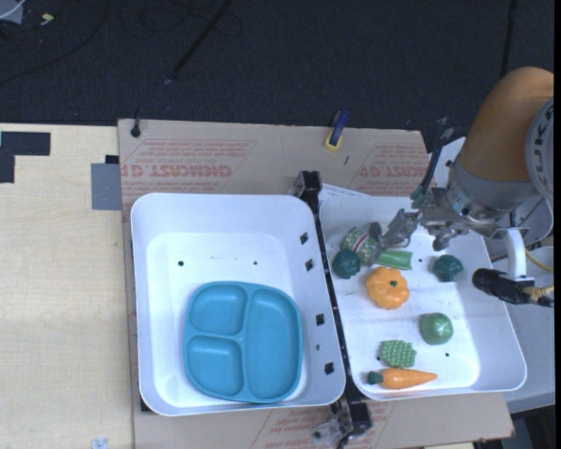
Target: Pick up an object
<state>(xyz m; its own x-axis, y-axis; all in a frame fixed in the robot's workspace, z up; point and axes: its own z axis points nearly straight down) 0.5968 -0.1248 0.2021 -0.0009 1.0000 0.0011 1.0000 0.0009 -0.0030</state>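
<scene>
At the near edge of the right bin (505, 382) lies a toy carrot (404, 378), orange with a green end, and touching it just behind sits a knobbly green toy (397, 353), perhaps a corn cob or a bunch of grapes. Further in, a round green fruit (437, 328) rests apart from both. In the left bin (159, 251), a blue divided plate (242, 340) with three compartments lies toward the near edge.

Around the middle of the right bin stands an orange toy pumpkin (388, 287). Beyond it, a dark green ball-like vegetable (346, 265) sits by the wall shared with the left bin, with a striped green and red toy (360, 242) just behind, and another dark green round toy (447, 268) near the right wall.

The gripper (393, 238) hangs over the far part of the right bin, its fingers (401, 223) slightly apart above a flat green piece (394, 260); nothing is visibly clamped. Both bins rest on cardboard (224, 157) on the table (47, 297).
</scene>
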